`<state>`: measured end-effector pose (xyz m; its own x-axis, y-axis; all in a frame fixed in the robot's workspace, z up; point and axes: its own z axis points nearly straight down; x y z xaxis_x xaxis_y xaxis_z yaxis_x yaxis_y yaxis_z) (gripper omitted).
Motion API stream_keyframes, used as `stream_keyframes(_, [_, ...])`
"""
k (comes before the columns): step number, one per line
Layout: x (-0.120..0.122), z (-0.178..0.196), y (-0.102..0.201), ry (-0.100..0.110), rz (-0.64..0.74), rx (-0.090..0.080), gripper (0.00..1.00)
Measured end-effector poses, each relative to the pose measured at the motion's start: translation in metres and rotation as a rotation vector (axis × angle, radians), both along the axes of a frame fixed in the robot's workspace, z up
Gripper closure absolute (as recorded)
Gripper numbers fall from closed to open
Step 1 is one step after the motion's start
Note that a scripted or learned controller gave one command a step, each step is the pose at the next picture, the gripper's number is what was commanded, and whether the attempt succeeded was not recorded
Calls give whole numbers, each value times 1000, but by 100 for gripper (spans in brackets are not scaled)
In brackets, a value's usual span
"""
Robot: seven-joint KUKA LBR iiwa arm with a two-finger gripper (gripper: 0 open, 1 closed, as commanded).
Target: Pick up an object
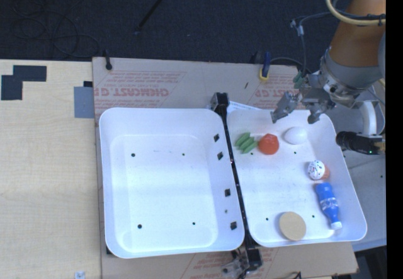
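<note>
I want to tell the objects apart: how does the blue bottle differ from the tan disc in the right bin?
The blue bottle is long and narrow, lying on its side; the tan disc is round and lies flat. The bottle is bright blue with a white cap end; the disc is plain tan. The bottle lies by the right wall, the disc nearer the front edge. Both rest in the right bin.
</note>
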<state>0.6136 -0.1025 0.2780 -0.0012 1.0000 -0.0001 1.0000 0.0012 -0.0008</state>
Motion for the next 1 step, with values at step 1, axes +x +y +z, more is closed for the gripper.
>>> stream_keyframes(1, [29,-167,3,9,3,1,0])
